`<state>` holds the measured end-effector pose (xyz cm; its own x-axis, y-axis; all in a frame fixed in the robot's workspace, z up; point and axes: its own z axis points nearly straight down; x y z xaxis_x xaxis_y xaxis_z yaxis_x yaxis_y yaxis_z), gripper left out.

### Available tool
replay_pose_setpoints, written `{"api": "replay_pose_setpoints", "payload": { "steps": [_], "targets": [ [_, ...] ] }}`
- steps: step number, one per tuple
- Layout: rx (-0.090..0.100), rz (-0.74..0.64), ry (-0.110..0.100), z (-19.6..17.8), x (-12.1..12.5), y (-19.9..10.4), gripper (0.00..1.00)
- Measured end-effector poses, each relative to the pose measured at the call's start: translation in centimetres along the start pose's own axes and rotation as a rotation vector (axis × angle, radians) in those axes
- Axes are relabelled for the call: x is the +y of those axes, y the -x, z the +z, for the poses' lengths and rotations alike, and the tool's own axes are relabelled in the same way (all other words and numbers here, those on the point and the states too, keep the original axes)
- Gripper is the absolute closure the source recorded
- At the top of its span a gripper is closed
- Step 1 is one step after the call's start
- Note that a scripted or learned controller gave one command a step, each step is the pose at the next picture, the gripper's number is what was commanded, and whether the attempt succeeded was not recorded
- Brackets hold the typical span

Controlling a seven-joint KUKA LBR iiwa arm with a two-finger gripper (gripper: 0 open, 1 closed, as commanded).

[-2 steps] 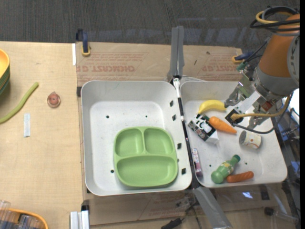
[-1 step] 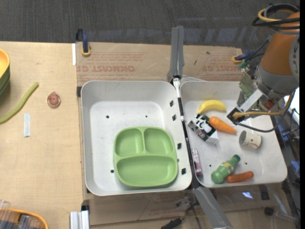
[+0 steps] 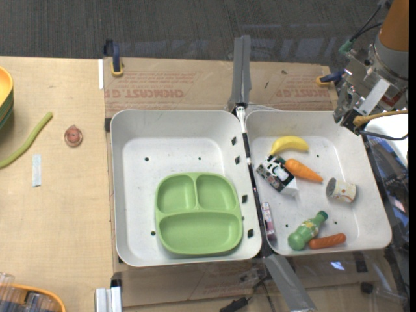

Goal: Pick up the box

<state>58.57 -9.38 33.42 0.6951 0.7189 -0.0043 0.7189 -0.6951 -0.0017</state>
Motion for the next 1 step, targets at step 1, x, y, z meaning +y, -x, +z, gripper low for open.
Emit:
{"api": "replay_pose_setpoints", "payload": {
  "steps": [1],
  "targets": [
    [0.000, -0.094, 0.000, -7.82, -2.81, 3.15, 1.00]
  ]
}}
